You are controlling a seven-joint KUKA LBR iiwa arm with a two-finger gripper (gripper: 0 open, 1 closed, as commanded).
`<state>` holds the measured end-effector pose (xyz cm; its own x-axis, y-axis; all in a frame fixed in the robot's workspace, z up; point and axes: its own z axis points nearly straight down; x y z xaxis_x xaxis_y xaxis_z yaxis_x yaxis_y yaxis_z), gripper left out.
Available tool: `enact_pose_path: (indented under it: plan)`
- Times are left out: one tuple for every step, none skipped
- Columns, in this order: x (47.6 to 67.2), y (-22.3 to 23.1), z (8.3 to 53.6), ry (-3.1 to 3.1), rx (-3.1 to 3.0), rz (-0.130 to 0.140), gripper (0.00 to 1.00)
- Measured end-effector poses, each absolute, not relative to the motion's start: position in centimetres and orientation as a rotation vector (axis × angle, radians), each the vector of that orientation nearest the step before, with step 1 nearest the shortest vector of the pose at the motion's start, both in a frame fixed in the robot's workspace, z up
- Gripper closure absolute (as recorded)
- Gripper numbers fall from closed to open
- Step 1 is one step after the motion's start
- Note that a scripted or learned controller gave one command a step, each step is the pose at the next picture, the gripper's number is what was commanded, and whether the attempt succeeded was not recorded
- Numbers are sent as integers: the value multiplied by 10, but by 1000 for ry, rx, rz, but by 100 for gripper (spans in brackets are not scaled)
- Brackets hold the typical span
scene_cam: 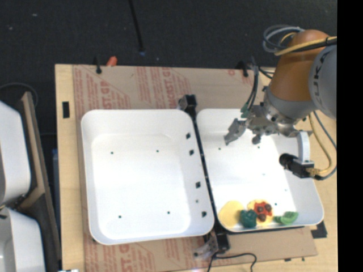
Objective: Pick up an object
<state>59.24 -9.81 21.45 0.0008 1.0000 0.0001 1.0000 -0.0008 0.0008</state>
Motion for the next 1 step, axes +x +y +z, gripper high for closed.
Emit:
enact_pose_path:
  plan:
    - [571,-149,287,2247,2186,5,0]
